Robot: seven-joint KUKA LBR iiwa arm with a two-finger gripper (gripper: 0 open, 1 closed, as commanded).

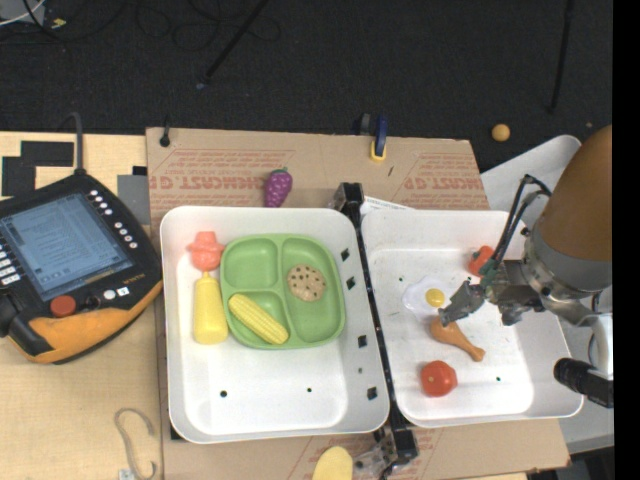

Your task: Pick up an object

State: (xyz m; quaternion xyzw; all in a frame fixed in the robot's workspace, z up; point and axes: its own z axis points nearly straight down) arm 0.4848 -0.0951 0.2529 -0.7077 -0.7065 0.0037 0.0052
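In the right bin (500, 403) lie a fried egg (428, 296), a brown drumstick (459, 339), a red tomato (438, 378) and a small orange-red piece (482, 259) near the arm. My gripper (458, 306) hangs low over the bin, just above the drumstick's upper end and right of the egg. Nothing shows between its fingers. The left bin (260, 398) holds a green divided plate (282, 290) with a corn cob (258, 319) and a cookie (306, 283), plus a yellow bottle (208, 309) and a pink toy (205, 251).
A purple grape bunch (277, 186) lies on the cardboard behind the left bin. A teach pendant (70, 258) sits at the left. A yellow object (333, 463) lies at the front edge, and a small orange ball (500, 132) lies far back right.
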